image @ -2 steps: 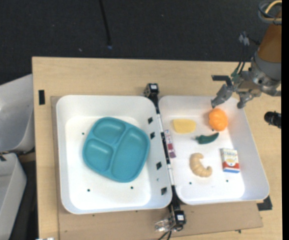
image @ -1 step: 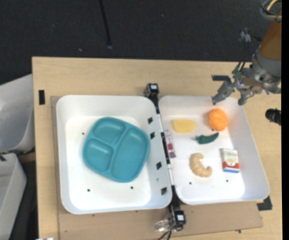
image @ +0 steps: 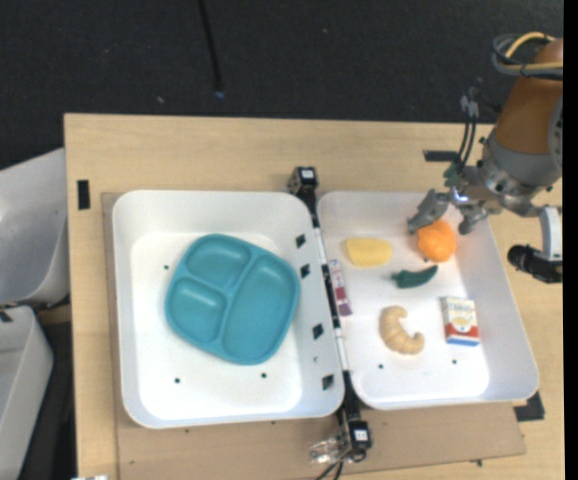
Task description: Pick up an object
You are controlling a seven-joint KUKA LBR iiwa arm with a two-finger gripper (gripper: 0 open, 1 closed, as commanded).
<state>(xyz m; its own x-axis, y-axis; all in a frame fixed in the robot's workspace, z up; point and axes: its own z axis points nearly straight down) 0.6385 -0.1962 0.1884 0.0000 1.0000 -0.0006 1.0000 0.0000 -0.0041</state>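
Observation:
In the right bin (image: 499, 368) lie an orange ball (image: 436, 242), a yellow block (image: 367, 252), a dark green piece (image: 414, 277), a tan croissant-shaped item (image: 402, 330) and a small red-and-white carton (image: 460, 321). My gripper (image: 448, 215) hangs at the bin's far right, just behind the orange ball. Its fingers are spread open, one finger (image: 425, 211) to the ball's left and the other to its right. Whether they touch the ball I cannot tell.
The left bin (image: 139, 388) holds a teal divided plate (image: 232, 297). A hinge strip with black clips (image: 326, 298) runs between the bins. The grey arm with its orange band (image: 525, 118) comes in from the upper right over the wooden bench (image: 219, 153).

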